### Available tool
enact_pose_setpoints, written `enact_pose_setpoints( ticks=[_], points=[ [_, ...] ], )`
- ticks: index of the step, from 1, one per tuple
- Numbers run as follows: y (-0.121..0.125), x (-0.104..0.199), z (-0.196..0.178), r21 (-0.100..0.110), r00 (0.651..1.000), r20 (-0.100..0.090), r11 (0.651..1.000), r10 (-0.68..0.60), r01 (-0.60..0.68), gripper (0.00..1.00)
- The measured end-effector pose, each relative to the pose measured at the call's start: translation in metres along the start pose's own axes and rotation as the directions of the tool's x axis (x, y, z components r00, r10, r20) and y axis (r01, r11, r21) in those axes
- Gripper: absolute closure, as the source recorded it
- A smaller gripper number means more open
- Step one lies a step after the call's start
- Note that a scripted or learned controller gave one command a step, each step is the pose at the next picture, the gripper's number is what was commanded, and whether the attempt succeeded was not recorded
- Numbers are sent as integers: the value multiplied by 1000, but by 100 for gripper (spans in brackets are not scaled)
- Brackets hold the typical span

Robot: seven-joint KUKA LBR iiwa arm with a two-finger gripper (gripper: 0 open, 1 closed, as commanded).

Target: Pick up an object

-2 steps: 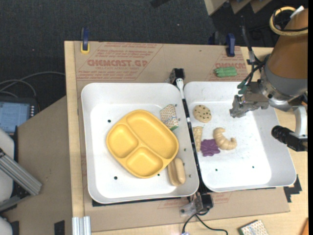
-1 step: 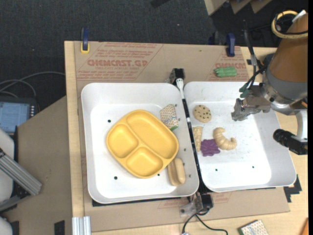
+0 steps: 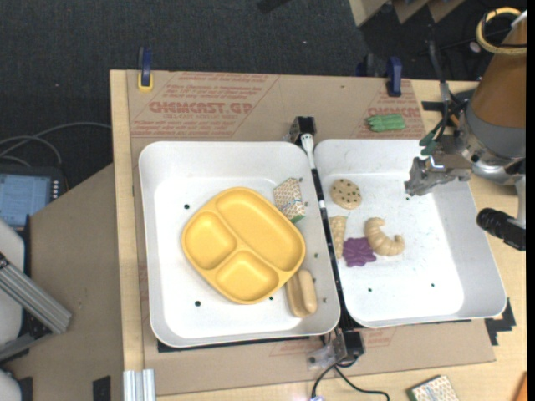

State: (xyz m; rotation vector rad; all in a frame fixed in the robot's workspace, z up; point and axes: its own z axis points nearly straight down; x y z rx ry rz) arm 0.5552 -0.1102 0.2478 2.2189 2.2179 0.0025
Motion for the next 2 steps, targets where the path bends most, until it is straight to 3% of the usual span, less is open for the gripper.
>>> enact_pose_setpoints(
  ticks=[1, 2],
  points=[
    [-14, 18, 2, 8, 1000, -3, 1000, -2, 2, 100],
    [-13, 11, -1, 4, 1000, -2, 1000, 0, 0, 100]
  ],
)
